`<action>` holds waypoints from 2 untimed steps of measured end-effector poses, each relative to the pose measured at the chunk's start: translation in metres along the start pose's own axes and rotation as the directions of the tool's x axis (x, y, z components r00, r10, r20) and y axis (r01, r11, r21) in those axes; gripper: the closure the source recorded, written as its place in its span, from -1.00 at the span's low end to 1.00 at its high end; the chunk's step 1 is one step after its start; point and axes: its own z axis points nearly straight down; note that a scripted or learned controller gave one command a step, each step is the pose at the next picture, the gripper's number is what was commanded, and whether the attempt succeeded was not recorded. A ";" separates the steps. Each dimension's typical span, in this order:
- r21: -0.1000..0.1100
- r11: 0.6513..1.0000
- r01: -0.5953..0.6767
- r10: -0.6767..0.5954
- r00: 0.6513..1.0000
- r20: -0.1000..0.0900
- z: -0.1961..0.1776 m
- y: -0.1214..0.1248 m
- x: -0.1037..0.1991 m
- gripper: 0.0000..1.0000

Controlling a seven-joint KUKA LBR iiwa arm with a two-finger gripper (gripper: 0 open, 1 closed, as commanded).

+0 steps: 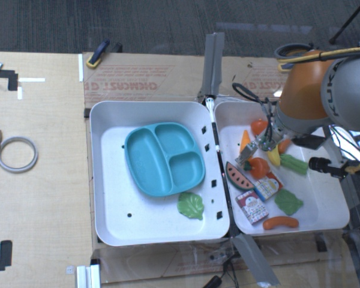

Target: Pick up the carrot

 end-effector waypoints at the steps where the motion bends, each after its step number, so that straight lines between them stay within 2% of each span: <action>1: -0.002 1.000 -0.005 0.005 1.000 0.002 -0.010 0.000 -0.002 1.00; 2: -0.001 0.995 0.095 -0.095 0.995 0.001 -0.100 0.036 0.031 1.00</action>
